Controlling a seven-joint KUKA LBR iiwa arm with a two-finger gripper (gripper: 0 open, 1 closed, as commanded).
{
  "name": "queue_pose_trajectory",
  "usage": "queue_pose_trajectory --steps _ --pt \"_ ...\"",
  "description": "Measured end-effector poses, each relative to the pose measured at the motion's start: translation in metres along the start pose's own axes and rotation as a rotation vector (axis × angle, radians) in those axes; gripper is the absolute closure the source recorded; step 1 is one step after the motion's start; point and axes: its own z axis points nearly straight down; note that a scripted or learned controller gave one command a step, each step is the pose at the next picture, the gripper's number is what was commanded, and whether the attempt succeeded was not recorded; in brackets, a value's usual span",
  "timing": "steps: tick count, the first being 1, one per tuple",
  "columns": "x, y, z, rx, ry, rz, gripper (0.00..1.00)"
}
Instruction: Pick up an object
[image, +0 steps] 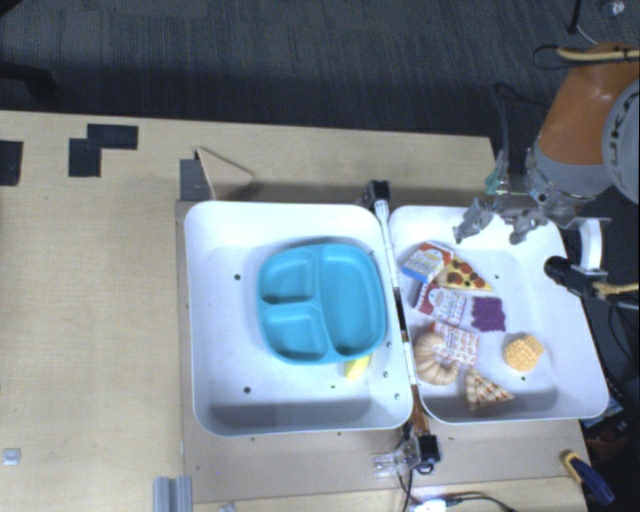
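Note:
My gripper (494, 229) hangs over the far edge of the right bin (570, 330), its two fingers spread open with nothing between them. Below it in that bin lie several toy foods: a pizza slice (462, 274), a small carton (424, 262), a purple piece (488, 314), a yellow corn-like piece (523, 352), a bagel-like ring (435, 356), a printed packet (447, 306) and a waffle-like wedge (485, 390). The gripper is above and apart from all of them.
The left bin (215, 300) holds a blue divided tray (322, 300) with a small yellow item (357, 367) at its near edge. A thin rod (392, 270) runs along the seam between bins. The orange-banded arm (590, 120) comes in from the upper right.

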Motion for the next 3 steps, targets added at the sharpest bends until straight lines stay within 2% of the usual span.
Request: queue_pose_trajectory --steps 1,2,3 --pt "-0.051 -0.095 0.117 -0.002 -0.002 0.002 0.0" --pt "-0.05 -0.092 0.105 -0.009 -0.003 0.001 1.0" --pt "0.002 -0.119 0.018 -0.001 0.0 0.001 1.0"
